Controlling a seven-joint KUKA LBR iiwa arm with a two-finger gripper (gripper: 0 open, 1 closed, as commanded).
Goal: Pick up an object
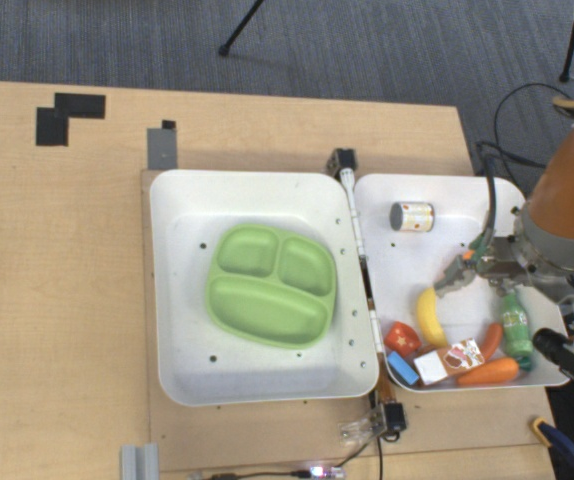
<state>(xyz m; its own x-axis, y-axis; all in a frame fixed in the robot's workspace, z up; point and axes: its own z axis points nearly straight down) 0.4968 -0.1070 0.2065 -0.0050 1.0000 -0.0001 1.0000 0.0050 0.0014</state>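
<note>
Objects for picking lie together in the right bin (437, 193), and most of them are crowded at its near edge, probably because they slid or were dropped there, which makes them hard to separate. The landmark is the banana (428, 316): one yellow banana lies near the middle of this bin. Just beside its near end sits one red tomato (401, 336), then one blue block (401, 369) and one white block (430, 368), touching each other. To the right of them lie one small printed box (464, 353), one carrot (489, 371) and one green bottle (514, 330), the bottle partly under the arm. One small can (412, 216) lies on its side well apart from the banana, toward the far wall. The gripper (459, 273) hangs just to the right of the banana's far end, low over the bin floor, with its jaws spread and nothing between them; it looks ready for the banana. The left bin (172, 298) holds one green divided plate (270, 285) with three compartments.
</note>
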